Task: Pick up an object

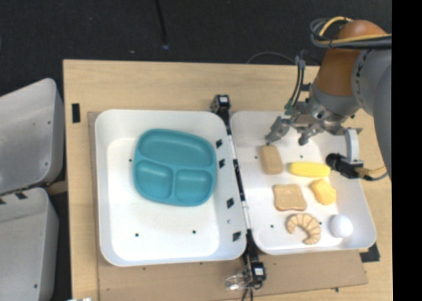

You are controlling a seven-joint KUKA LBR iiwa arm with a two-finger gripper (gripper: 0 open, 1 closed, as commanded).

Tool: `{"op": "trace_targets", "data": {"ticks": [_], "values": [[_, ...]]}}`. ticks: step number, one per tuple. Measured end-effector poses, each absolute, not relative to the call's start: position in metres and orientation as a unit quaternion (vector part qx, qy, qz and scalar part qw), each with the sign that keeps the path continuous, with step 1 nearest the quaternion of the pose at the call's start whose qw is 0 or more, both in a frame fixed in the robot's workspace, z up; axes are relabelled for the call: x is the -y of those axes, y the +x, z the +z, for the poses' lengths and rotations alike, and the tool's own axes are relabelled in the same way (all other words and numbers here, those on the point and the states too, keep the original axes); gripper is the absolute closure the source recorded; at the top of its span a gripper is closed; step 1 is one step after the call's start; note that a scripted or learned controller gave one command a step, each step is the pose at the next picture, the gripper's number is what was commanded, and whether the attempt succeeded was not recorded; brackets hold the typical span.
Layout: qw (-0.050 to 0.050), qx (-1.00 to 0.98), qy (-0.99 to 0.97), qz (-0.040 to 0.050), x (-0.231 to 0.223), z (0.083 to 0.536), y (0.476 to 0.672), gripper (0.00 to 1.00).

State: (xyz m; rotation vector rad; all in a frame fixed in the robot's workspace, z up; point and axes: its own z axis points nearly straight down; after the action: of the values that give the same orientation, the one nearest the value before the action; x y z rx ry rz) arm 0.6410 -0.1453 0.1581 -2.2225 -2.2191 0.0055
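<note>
From my station I see the gripper (289,132) hanging over the back part of the right bin (254,230), its two fingers spread apart with nothing between them and touching nothing I can make out. The arm (343,62) above it is cut off at the right, and its orange band hides the wrist joint.

Taking the right bin as my landmark: the left bin (115,237) sits flush against its left wall and carries a teal divided plate (175,166).

Inside the right bin, the yellow banana (308,170) lies near the middle, long axis running left to right. The toast slice (289,197) is just in front of it, the croissant (304,226) nearer the front wall. The tan bread piece (270,159) sits just below the fingertips, long axis pointing front to back. The yellow chunk (323,191) and white egg (341,226) lie toward the right wall.
</note>
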Motion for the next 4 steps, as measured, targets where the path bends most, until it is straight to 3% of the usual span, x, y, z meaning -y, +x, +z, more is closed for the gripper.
{"op": "trace_targets", "data": {"ticks": [1, 2, 4], "values": [[0.0, 0.705, -0.709, 0.0014, 0.146, 0.106, 0.641, 0.0], [-0.002, 0.705, -0.71, -0.0001, 0.147, 0.119, 0.642, 1.0], [-0.003, 0.706, -0.708, -0.0018, 0.155, 0.238, 0.643, 1.0]]}}
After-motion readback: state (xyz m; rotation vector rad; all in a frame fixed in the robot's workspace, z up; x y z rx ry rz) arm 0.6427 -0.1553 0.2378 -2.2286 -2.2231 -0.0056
